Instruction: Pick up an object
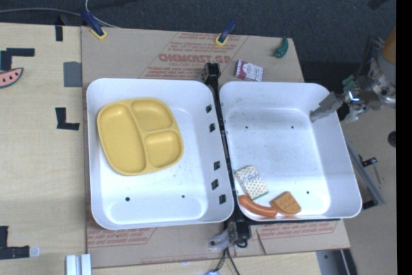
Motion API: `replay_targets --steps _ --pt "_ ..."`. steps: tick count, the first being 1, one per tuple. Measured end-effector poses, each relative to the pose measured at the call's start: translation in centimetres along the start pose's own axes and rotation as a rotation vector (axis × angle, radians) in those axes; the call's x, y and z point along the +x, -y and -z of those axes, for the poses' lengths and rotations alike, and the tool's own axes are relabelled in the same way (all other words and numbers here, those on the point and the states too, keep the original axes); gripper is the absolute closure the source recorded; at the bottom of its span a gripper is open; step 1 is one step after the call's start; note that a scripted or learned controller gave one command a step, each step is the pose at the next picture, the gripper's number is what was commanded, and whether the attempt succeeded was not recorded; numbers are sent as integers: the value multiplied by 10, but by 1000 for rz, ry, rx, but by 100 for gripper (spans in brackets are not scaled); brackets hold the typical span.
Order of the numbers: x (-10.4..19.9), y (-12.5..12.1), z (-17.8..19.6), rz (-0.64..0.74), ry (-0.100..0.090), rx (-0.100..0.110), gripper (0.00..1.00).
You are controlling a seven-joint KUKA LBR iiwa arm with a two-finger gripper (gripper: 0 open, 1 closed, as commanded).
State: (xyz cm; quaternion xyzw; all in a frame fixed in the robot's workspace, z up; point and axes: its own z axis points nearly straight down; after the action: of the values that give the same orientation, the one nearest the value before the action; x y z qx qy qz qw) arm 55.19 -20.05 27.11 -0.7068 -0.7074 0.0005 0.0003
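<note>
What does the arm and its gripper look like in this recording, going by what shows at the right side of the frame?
At the camera view's right edge, the gripper is a compact cluster of grey and silver metal parts with dark patches and a small teal-green spot. One pale grey finger sticks out as a slim, flat bar. Above it sits a sliver of the arm's orange band.

The arm [386, 67] is cut off by the right edge; beside it, the gripper [331, 105] is too blurred to read.

glossy plastic bins [154, 212], matt yellow tray [139, 136]
</note>
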Motion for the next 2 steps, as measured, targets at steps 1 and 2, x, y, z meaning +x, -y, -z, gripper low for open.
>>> replay_targets --steps 1,2 --pt "79 -37 -31 3 -2 1 0" --pt "187 -34 -88 2 -2 1 0"
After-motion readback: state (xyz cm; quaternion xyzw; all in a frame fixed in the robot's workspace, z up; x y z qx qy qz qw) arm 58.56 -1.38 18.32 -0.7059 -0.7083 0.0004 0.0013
